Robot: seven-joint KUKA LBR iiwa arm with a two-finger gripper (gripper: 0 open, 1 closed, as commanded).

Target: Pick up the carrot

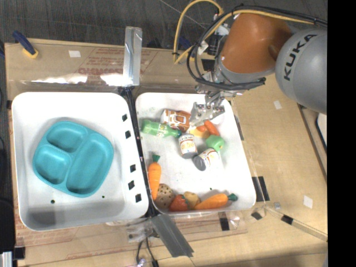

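Looking down from the one camera: two white bins side by side. The left bin (22,149) has a teal tray (72,157) with three compartments sitting in the middle of it.

The right bin (245,171) is where all the toy food is. There are two carrots in there. One carrot (154,175) lies along the left wall, about 8 o'clock from the bin's centre, green top pointing to 12. The second carrot (214,200) lies along the bottom wall at roughly 5 o'clock, green top pointing to 3. Between them in the bottom corner there's a spotted brown thing (163,193), a red piece (178,203) and a small potato (191,197), all bunched up and touching.

Up top: a green bottle (158,129) at 10 o'clock, an orange-and-white box (176,117) at 12, two little cans ( (188,144) and (208,158)) near the centre, and a green pepper (216,143) at 2 o'clock.

The gripper (204,111) hangs over the top of the right bin at about 1 o'clock, right above a small red-orange item (211,128). Can't tell how wide it is from this angle. It's well apart from both carrots, and nothing is visibly between its tips. The arm (250,38) comes in from 2 o'clock, with yellow and black cables (192,15) looped off it.
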